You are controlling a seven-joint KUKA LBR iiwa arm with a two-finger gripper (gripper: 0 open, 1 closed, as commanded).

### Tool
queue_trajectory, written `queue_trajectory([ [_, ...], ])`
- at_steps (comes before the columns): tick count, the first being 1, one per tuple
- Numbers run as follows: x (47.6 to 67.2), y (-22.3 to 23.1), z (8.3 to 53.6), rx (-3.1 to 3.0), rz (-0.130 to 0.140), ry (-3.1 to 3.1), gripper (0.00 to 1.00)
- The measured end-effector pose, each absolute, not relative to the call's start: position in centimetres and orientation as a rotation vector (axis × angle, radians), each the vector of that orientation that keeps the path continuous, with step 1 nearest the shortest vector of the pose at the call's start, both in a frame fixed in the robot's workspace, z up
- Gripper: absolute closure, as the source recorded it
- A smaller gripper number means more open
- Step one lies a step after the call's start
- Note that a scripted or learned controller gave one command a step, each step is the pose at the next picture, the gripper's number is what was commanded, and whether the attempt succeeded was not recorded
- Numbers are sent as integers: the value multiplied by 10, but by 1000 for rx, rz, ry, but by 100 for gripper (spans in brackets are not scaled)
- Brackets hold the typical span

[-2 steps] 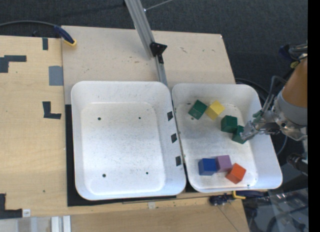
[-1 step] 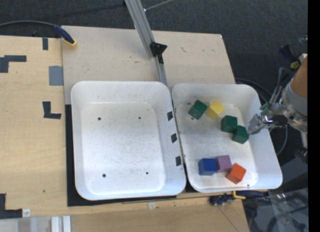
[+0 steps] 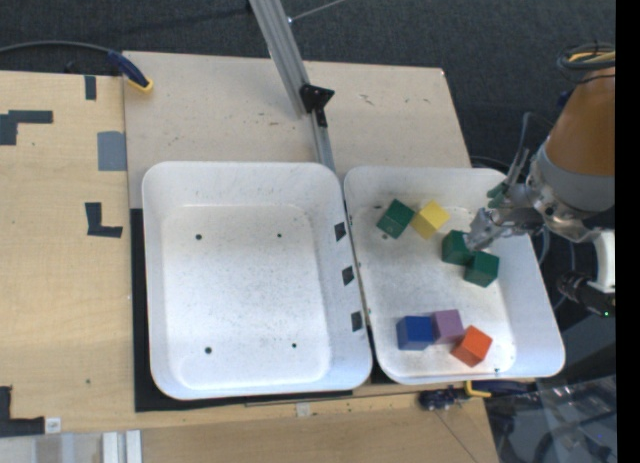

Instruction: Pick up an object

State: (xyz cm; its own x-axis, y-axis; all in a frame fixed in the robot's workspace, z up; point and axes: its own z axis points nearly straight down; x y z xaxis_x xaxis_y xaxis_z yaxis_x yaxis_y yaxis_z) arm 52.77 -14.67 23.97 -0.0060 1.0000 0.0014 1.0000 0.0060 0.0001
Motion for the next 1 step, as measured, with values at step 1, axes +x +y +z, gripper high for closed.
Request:
queue_trajectory([
  [1,549,-97,247,-2213,-2,-2228,100],
])
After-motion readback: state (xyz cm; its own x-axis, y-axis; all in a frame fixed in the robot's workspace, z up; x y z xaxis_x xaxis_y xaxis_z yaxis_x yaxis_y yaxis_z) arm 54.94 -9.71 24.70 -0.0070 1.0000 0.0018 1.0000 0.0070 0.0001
